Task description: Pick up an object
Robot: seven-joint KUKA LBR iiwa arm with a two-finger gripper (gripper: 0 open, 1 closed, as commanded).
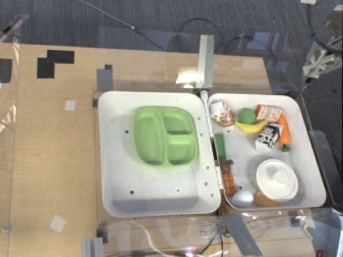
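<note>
Gripper (321,60) appeared as a pale, blurred shape past the far right corner of the right bin (311,143), off the bench (48,159) and over dark floor; whether it was wide or narrow could not be told, and nothing was seen in it. Nothing stood between it and that bin. A grey metal post (206,58) rose at the far edge where the two bins meet, well to the gripper's left at about its level in the view. Black tape patches (53,62) lay farther left still on the bench. All loose pickable items lay below and left of the gripper, in the right bin. Nearest it were a red-orange packet (268,112) and a carrot (284,131), with a small black-and-white carton (267,137) touching the carrot's left side. Left of these a banana (252,126) lay against a green ball (246,115), and beyond them a white and brown wrapper (221,113) sat in the far left corner. Farther from the gripper, along the left wall, lay a green stick (218,143) and a brown waffle-like piece (228,183). A white bowl (276,179) sat at the near side, with a white egg (243,198) and a tan item (265,198) beside it. The left bin (115,186), farthest from the gripper, held a green divided plate (164,135).
</note>
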